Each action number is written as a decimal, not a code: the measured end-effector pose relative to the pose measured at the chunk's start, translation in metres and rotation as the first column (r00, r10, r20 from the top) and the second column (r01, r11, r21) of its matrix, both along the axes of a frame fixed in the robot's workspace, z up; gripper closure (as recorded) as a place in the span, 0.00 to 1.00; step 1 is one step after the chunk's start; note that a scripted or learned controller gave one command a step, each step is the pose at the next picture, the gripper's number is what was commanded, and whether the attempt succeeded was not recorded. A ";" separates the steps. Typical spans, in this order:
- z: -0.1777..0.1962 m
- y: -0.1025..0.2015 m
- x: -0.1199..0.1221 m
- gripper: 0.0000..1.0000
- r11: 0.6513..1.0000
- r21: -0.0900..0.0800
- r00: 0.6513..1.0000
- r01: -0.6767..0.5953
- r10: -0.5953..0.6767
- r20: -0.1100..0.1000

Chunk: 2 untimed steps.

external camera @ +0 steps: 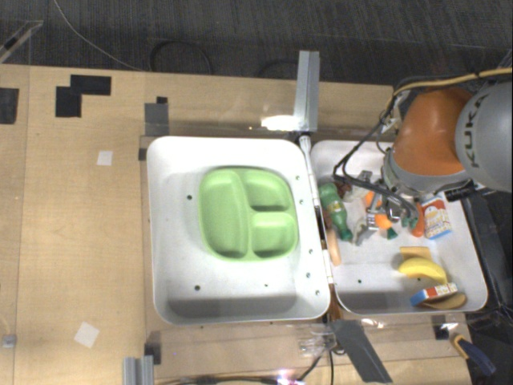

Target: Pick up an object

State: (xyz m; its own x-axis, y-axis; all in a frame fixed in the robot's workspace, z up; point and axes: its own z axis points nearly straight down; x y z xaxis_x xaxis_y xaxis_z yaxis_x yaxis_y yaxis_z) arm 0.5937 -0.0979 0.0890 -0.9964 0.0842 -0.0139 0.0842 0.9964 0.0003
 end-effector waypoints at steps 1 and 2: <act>0.012 0.001 0.004 1.00 1.000 -0.001 1.000 -0.007 0.007 0.012; 0.132 0.014 0.038 1.00 0.983 0.002 0.983 0.184 -0.184 -0.006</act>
State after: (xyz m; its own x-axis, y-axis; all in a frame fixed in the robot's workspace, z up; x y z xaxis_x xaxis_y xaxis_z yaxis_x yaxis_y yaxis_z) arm 0.6316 -0.0835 0.2211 -0.9639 0.2662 -0.0080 0.2662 0.9639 0.0021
